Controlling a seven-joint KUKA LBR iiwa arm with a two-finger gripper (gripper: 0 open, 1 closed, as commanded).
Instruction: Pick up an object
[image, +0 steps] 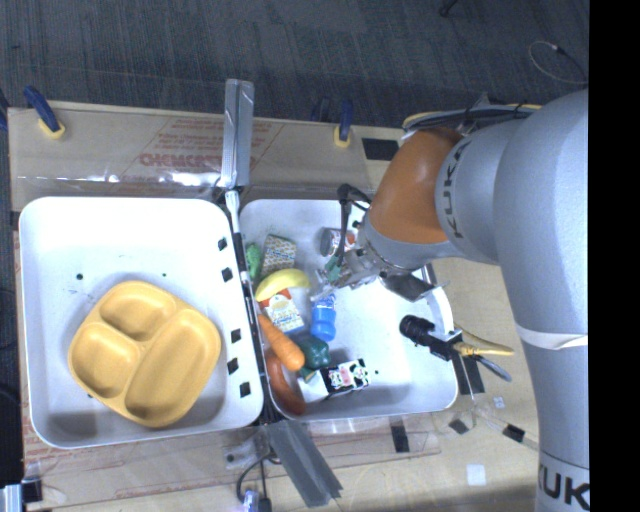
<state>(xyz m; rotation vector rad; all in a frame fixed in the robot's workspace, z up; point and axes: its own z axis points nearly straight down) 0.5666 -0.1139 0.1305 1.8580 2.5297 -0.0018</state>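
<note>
The tool (335, 268) hangs low over the far middle of the right bin (395, 345), below the arm's glossy orange band, and whether it is wide or narrow cannot be told from this angle. Nothing is seen held in it. The things to pick lie crowded along that bin's left side: a curved yellow banana (282, 282), a small printed carton (287, 313) just below it, a tapered orange carrot (283, 346), a blue bottle (322, 320) just below the tool, and a boxy carton with black and white cow patches (347, 376) near the front wall. The left bin (120, 235), smooth white plastic, holds a rounded yellow tray (145, 350) moulded into compartments. Both bins sit on a tan surface (120, 140).
</note>
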